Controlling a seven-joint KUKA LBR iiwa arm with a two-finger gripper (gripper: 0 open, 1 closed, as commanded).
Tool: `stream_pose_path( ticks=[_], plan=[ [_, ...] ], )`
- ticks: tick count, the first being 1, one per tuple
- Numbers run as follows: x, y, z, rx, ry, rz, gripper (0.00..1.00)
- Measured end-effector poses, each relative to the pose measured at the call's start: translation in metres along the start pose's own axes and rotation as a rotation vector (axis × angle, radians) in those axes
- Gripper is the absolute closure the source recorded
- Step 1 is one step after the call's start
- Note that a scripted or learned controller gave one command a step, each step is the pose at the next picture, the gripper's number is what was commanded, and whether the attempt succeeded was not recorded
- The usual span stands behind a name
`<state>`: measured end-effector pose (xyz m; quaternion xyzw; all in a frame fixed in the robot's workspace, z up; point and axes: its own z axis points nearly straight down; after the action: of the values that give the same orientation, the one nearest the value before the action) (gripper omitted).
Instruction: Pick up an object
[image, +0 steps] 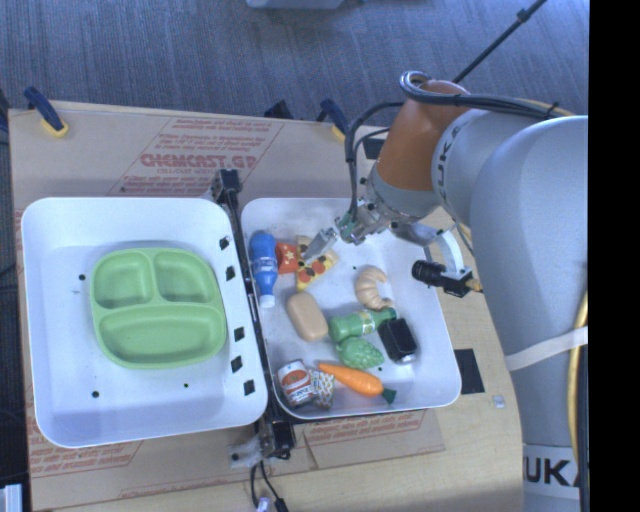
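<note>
Camera view. You see the gripper (325, 241) low in the right bin (440, 355), near its far wall, on the arm reaching in from the right. Its fingers look slightly spread, with nothing visibly between them; the tips are small here, so treat that as uncertain.

Just beside the tips, on the side toward the left bin (40, 330), lies a small red and yellow toy (300, 262); whether the tips touch it you cannot tell. Past that toy, against the dividing wall, lies a blue bottle (263, 264). Nearer the camera from the gripper lie a tan bread roll (307, 316), a croissant (372, 287), a green bottle (358, 325), a black block (397, 339), a carrot (352, 378) and a small can (296, 383). The left bin holds a green divided plate (157, 307).

Step in hand, as judged: final approach over the red and yellow toy, grasp not yet made. Next move calls for the fingers to straddle the toy, settle a little lower, close, then lift straight up clear of the blue bottle.
</note>
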<state>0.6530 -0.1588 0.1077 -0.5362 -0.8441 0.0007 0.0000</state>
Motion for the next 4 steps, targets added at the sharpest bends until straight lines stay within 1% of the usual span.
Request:
stream_pose_path(
  ticks=[1, 2, 3, 4],
  plan=[
    [0.039, 0.01, 0.01, 0.003, -0.029, -0.12, 0.0],
    [0.047, 0.029, 0.01, -0.006, -0.012, 0.025, 0.0],
    [0.067, -0.018, 0.01, -0.01, -0.008, 0.071, 0.0],
    [0.063, -0.004, 0.01, -0.005, -0.011, -0.011, 0.0]
  ],
)
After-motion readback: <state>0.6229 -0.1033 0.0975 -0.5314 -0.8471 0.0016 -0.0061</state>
